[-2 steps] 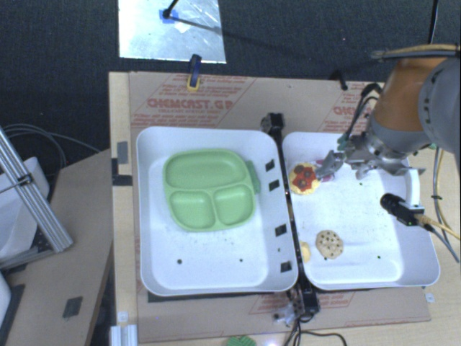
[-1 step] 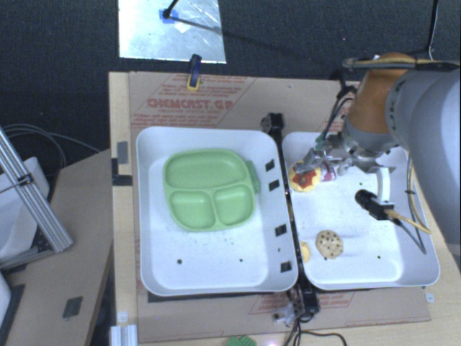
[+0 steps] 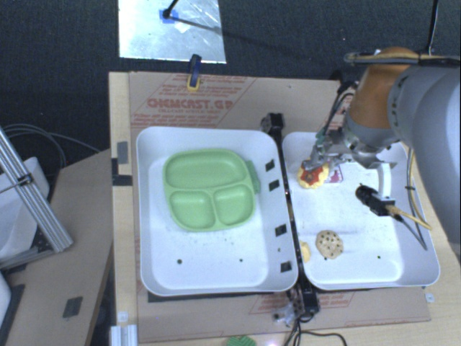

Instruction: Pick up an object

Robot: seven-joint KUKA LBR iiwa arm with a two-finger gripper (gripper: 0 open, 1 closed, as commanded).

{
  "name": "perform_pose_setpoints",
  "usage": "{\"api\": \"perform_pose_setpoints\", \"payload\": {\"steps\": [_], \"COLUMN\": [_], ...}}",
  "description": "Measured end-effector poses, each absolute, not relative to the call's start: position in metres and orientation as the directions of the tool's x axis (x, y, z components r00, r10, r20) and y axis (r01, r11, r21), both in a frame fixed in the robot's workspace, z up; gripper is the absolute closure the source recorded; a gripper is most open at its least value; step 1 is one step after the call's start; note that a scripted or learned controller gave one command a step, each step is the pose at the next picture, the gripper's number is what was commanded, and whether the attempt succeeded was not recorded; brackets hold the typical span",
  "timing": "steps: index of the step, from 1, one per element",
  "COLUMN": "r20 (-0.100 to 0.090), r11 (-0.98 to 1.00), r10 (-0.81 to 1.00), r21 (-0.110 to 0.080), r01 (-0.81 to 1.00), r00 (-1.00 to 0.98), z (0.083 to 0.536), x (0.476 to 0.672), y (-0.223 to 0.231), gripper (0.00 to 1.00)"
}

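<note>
Sitting near the upper left corner of the right bin [image 3: 360,264], the red-and-yellow toy [image 3: 312,177] lies right under the gripper [image 3: 318,161]. You cannot tell whether the claw is apart or closed on it. You have bare floor below the toy, down to the cookie [image 3: 329,244] and a small yellow piece [image 3: 305,251] by that bin's left wall. Across the divide, a green sectioned plate [image 3: 210,189] sits in the upper half of the left bin [image 3: 209,259].

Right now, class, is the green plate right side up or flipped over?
Right side up: the green plate lies flat in the left bin, its three compartments facing upward.
</note>
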State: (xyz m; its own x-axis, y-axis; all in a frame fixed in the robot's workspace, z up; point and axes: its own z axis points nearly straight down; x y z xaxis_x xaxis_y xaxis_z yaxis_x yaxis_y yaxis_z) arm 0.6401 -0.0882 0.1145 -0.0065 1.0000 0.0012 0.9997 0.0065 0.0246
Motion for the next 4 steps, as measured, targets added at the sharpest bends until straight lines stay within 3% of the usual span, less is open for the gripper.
{"api": "perform_pose_setpoints", "payload": {"steps": [1, 2, 3, 4], "r20": [0.002, 0.0, -0.003, -0.005], "r11": [0.01, 0.004, -0.003, 0.006], "r10": [1.0, 1.0, 1.0, 1.0], "r21": [0.005, 0.002, 0.01, 0.012], "r01": [1.0, 1.0, 1.0, 1.0], "r00": [-0.01, -0.004, 0.003, -0.006], "z": [0.189, 0.185, 0.083, 0.094], "x": [0.611, 0.611, 0.631, 0.673], "y": [-0.022, -0.026, -0.115, -0.088], "gripper": [1.0, 0.0, 0.0, 0.0]}}
